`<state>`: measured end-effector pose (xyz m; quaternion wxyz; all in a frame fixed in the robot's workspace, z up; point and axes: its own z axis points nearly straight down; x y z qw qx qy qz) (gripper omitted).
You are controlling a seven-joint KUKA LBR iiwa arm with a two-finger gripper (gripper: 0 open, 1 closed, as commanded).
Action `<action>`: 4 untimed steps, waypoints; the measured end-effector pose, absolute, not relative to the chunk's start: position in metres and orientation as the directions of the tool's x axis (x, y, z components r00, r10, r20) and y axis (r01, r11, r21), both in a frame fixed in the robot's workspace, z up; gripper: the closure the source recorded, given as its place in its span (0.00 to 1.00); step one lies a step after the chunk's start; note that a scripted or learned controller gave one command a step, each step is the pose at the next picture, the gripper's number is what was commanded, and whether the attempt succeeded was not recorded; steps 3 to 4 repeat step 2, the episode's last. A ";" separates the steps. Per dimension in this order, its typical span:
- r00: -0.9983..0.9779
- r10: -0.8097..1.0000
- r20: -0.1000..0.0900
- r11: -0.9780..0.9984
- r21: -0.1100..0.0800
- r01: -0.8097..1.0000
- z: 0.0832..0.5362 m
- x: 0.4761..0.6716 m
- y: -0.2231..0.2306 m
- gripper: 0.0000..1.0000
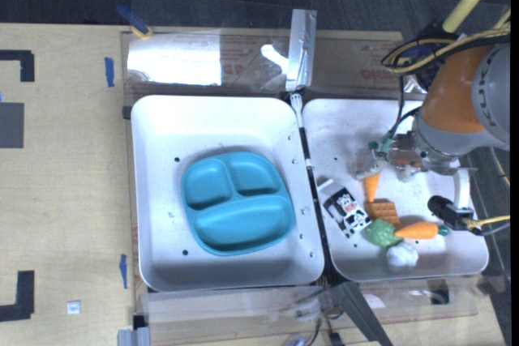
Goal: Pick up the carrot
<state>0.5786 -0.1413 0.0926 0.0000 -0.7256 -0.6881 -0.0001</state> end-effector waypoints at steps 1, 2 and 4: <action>0.054 0.999 0.001 -0.054 -0.005 0.999 0.097 0.578 -0.141 1.00; 0.076 0.997 0.001 -0.076 0.002 0.997 0.158 0.566 -0.088 1.00; 0.076 0.997 0.001 -0.076 0.002 0.997 0.158 0.566 -0.088 1.00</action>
